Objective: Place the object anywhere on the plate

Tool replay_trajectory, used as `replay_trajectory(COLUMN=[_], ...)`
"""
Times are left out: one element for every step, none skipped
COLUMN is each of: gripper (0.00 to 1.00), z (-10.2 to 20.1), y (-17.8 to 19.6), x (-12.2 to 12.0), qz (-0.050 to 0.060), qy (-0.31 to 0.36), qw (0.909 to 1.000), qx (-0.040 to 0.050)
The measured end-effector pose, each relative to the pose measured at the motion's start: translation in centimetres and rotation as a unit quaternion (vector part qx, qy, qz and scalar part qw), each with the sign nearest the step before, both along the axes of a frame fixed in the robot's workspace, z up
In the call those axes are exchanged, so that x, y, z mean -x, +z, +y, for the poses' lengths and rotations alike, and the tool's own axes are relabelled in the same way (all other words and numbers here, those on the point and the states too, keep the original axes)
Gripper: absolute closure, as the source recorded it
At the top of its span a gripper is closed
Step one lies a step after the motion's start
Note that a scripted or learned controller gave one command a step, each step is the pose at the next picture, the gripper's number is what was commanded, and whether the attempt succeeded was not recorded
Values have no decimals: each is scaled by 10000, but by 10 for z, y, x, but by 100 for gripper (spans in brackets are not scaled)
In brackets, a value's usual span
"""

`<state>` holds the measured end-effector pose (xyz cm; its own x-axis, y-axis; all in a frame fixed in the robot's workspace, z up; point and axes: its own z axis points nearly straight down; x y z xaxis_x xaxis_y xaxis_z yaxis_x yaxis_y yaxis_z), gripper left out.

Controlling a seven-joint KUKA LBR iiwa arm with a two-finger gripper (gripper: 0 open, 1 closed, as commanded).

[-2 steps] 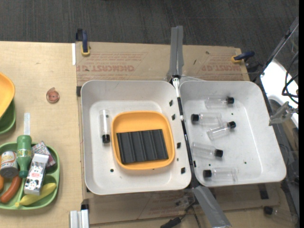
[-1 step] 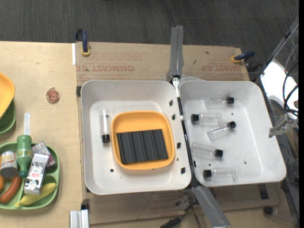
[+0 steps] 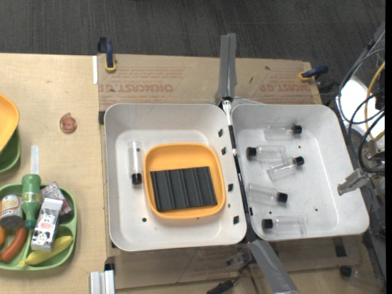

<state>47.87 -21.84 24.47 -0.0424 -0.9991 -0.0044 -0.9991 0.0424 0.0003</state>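
An orange square plate [image 3: 184, 150] sits in the middle of the left bin [image 3: 117, 201]. A black ridged rectangular block [image 3: 184, 187] lies flat on the plate, filling most of its floor. Just left of the plate, a clear vial with a black cap [image 3: 134, 162] lies on the bin floor, apart from the plate's rim.
The right bin [image 3: 327, 164] holds several clear black-capped vials, one of them [image 3: 285, 167] near its middle. A grey metal piece [image 3: 353, 181] and cables hang by its right edge. A green tray of toy food [image 3: 37, 225] and an orange bowl [image 3: 6, 127] stand at far left.
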Motion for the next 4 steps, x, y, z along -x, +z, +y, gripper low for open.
replay_trajectory(gripper=[0, 0, 0, 0], z=[-3, 9, 17, 9], y=[88, 83, 42, 77], x=[0, 0, 0, -17], qz=[-15, -13, -10, -35], qy=[1084, 2744, 4268, 5712], qw=[9941, 9616, 9043, 8208], qx=[-1, -7, -11, -5])
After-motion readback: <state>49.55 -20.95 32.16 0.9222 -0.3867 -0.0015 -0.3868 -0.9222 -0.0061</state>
